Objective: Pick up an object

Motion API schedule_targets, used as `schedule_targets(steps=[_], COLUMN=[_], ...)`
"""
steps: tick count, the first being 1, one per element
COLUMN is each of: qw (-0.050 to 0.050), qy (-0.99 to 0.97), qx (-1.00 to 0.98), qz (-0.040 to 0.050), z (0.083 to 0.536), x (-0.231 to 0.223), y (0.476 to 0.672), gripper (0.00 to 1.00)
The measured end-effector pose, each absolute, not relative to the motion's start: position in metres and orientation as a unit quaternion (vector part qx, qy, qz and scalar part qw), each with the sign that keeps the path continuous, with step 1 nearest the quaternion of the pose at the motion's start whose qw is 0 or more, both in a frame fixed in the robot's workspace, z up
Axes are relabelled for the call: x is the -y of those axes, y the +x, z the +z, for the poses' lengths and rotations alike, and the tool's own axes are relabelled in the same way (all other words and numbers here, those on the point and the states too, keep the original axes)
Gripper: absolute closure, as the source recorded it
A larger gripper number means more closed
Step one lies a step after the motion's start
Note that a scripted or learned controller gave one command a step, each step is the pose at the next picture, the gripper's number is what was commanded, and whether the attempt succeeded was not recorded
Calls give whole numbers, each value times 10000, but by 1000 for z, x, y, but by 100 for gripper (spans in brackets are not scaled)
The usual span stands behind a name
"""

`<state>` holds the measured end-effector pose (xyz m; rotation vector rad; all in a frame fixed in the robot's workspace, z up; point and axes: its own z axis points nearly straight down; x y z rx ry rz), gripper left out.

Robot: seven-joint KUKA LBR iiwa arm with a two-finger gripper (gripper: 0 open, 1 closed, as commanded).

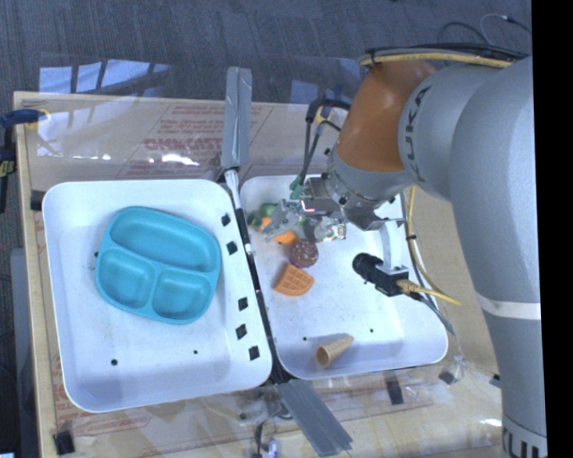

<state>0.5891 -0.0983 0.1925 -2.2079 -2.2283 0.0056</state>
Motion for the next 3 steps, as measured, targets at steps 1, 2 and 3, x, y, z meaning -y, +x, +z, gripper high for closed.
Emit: schedule_targets(steps=[1,2,3], qw=[-87,9,10], qy=[-6056,-5687,-5666], qx=[7957,8225,8240], qz=[-48,4,8], z=[114,92,102], x=[124,163,163], y=[657,588,588], gripper=[0,0,100])
